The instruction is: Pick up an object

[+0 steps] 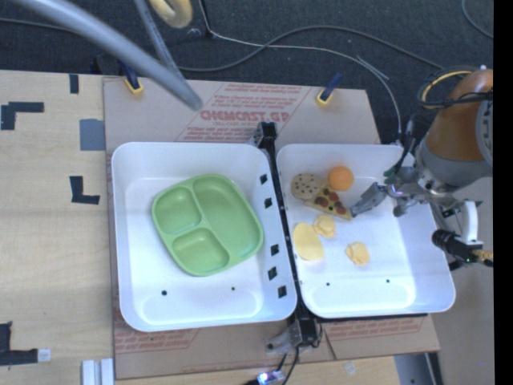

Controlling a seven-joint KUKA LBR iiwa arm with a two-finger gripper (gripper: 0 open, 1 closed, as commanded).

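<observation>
Pizza slice (330, 202) lies flat on the floor of the right bin (417, 295), upper left part, its tip pointing toward the hand (370, 200). Judged the likeliest pick: it is the item nearest the hand

- Cookie (304, 185) touches the slice on its left; orange ball (341, 178) sits just above it, close or touching, cannot tell which
- Three pale yellow pieces lie lower in the same bin: a large one (308, 242) by the divider, a small one (325, 226) just above it, another (357, 253) a little apart to the right
- All loose, scattered, none stacked; looks like a jumble meant for trial grasps

Hand: reaches in low from the right, slanted down-left, its dark tip just beside the right end of the slice, possibly touching. Whether it is open or closed cannot be told; nothing seen gripped. The slanted approach suits a thin flat thing, though the neighbours crowding the slice's far side may get pushed

Arm (461, 131), grey with orange band, stands over the bin's right edge

Left bin (128, 215) holds a green divided plate (207, 224), lying flat, well apart from the hand. Both bins rest on a cardboard sheet (240, 107) on the desk (48, 255), which probably keeps them squared side by side
</observation>
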